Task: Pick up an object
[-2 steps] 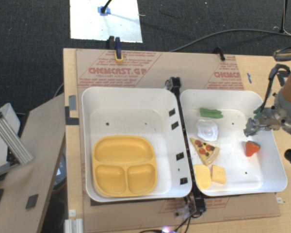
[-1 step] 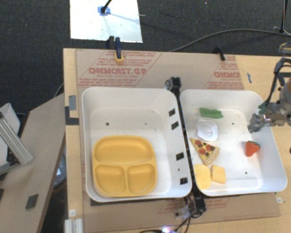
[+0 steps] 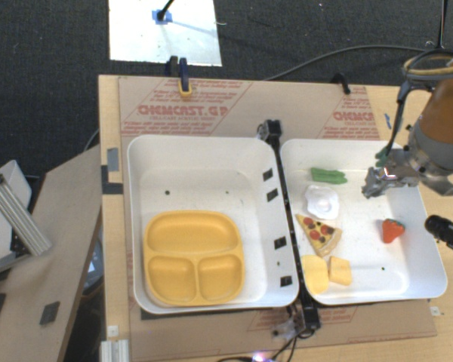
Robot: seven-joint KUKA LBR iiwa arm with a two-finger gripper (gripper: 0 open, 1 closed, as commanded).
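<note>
Over the right bin (image 3: pixel 430 277), I hold the gripper (image 3: pixel 376 181) above bare floor; I cannot tell its state. My nearest pick looks like the strawberry (image 3: pixel 392 230), lying alone below it: descend straight, centred. Backing board (image 3: pixel 183 111) reads "CHEMCAST GP" in red.

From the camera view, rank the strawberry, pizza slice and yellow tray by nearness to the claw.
1. Strawberry, just below the claw, right bin.
2. Pizza slice, toward the divider, same bin.
3. Yellow tray, left bin.
</note>
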